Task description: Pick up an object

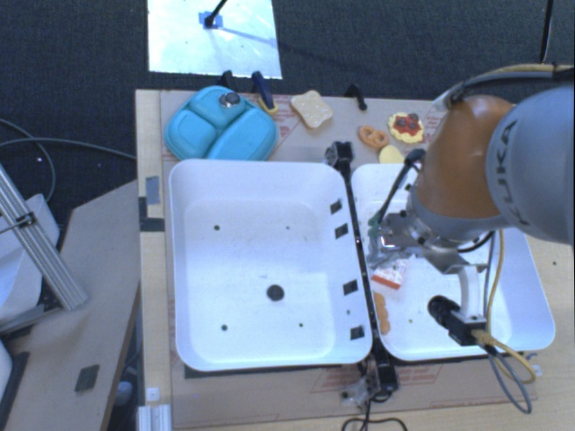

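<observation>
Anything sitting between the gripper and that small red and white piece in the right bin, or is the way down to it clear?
Nothing visible stands between them. The gripper hangs directly over the red and white piece in the right bin, near the divider. An orange piece lies apart, nearer the front rim, off that path.
</observation>
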You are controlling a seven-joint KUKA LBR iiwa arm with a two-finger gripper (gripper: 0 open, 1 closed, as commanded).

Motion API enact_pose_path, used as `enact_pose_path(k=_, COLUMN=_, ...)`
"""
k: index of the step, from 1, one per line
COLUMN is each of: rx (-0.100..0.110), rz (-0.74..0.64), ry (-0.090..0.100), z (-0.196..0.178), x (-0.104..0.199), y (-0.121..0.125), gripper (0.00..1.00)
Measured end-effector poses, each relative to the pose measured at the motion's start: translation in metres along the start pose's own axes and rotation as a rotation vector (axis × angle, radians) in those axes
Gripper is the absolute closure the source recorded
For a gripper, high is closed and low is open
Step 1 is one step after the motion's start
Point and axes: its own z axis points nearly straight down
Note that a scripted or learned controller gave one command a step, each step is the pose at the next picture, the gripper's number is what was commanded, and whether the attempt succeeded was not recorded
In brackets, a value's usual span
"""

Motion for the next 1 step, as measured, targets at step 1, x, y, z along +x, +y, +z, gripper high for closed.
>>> enact_pose_path(k=1, rx=-0.002, rz=0.014, ry=-0.003, z=0.0254, x=-0.0847, y=-0.0134, gripper=1.00)
